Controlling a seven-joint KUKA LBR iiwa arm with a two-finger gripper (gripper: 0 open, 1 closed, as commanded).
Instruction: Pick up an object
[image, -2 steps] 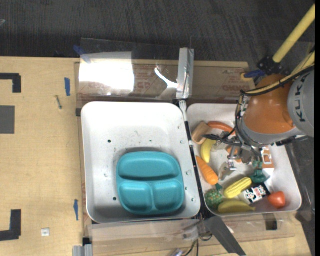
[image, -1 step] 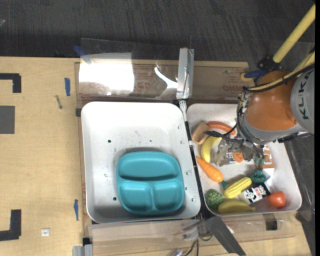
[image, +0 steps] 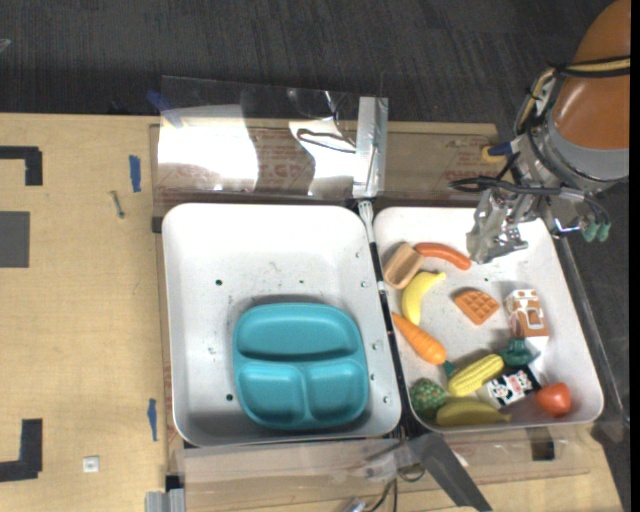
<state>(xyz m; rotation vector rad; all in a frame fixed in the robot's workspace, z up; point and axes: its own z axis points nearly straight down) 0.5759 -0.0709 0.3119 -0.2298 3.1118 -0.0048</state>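
Hovering over the right bin, the gripper sits beside the sausage — apart. Its grip state cannot be told.

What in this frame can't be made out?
- Gripper, camera view: finger state too small and cluttered by cables to tell.
- Small black-and-white item in the right bin: too small to identify.
- Green item: partly hidden behind the corn.

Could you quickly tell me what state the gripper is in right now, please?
Gripper: over the upper part of the right bin, nothing visibly held; open or shut cannot be told.
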